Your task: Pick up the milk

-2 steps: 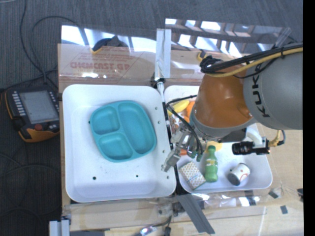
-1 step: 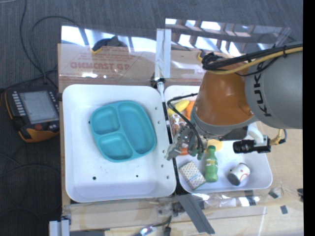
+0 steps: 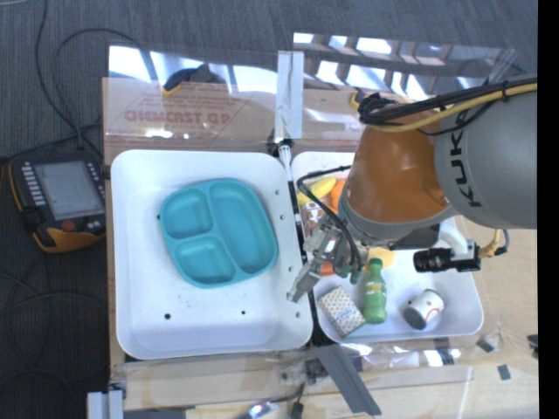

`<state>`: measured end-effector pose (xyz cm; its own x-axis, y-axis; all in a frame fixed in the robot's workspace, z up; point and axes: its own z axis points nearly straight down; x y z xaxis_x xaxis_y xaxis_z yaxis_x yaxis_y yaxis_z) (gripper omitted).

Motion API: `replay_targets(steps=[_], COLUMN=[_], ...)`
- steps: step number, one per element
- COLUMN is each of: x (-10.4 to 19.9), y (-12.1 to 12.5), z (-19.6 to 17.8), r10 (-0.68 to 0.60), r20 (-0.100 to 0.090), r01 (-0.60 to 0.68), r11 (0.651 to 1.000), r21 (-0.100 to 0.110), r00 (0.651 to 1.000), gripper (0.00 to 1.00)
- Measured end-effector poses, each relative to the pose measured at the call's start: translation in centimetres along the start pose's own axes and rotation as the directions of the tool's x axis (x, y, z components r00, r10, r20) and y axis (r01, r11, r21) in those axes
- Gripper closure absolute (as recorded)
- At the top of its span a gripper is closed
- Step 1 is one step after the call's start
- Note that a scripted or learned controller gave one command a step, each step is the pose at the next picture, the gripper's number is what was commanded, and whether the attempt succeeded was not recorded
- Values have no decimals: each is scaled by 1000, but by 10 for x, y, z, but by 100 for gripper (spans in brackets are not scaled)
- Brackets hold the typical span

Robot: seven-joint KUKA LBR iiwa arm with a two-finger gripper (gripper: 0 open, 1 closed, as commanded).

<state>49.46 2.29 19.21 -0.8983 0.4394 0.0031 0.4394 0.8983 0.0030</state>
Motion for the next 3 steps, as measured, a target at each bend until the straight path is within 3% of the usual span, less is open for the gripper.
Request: replay_targets(steps=[2,3], x=[0,-115], y=[0,5], z=[0,1], r10=[0,175], r20=[0,5], r01=[0,-175], r11=[1000,985], r21=[0,2], r00=[1000,985], gripper=[0,0])
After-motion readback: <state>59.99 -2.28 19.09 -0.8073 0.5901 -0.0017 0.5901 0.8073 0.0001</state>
